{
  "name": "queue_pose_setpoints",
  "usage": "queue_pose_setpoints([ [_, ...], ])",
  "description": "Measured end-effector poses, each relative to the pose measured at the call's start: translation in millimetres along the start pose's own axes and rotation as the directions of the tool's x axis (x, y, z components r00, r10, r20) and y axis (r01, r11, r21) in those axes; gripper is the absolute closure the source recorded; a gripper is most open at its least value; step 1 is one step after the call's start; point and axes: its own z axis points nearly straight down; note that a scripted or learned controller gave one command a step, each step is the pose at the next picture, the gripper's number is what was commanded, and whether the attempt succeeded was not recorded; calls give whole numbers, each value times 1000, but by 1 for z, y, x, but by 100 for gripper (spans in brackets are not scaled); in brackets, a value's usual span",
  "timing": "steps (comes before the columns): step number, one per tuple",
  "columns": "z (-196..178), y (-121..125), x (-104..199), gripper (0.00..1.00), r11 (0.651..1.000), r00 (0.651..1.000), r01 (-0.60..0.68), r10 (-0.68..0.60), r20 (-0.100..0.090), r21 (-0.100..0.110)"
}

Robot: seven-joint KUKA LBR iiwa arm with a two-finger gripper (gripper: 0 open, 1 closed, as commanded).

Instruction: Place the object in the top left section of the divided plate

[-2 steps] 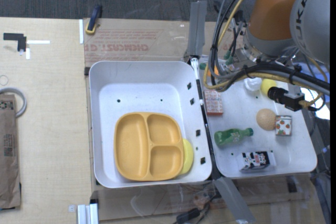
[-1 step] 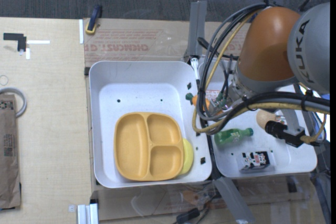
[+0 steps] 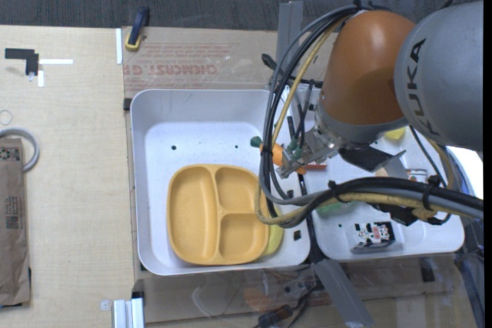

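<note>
Looming over the right of the frame, the arm (image 3: 369,73) hides the pincer (image 3: 296,159); I cannot tell its state. An orange object (image 3: 277,154) sits beside it. Carry it left, low, to the yellow divided plate (image 3: 219,215), top left section (image 3: 191,200).

Bulky grey arm (image 3: 442,73) with glossy orange band (image 3: 365,69) at the wrist, black "KUKA" lettering on the grey shell, thick black and yellow cables (image 3: 369,196) looping toward seven o'clock.
</note>
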Motion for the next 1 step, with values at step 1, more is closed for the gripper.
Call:
queue_pose_setpoints([
  [1,123,-3,44,100,999,999,35,-35,8,-27],
])
